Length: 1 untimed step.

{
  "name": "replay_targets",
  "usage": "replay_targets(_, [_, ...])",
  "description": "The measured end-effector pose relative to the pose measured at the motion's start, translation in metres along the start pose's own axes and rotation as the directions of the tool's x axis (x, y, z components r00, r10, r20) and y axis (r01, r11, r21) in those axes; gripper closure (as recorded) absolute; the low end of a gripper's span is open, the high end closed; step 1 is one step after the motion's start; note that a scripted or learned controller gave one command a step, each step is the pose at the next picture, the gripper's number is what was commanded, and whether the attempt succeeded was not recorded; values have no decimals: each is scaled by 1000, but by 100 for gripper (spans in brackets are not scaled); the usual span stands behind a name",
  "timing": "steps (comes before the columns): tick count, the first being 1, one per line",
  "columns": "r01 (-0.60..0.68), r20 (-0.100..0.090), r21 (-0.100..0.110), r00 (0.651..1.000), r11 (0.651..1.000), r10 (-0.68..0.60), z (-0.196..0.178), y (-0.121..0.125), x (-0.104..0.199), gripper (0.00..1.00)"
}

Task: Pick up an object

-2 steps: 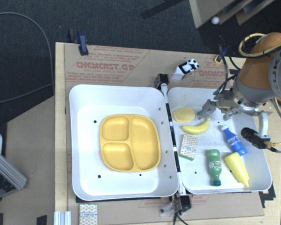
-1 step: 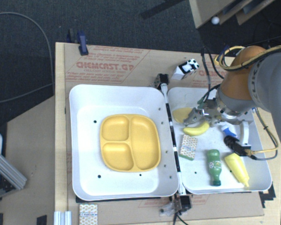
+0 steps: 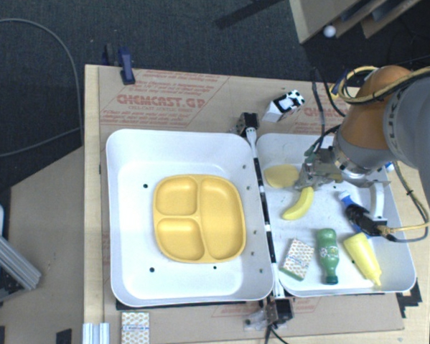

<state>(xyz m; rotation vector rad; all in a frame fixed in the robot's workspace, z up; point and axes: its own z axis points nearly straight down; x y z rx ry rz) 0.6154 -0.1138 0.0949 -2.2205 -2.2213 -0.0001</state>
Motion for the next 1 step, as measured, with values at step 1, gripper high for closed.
replay_targets(1, [1, 0, -2, 1000, 1000, -1, -90, -24, 84, 100])
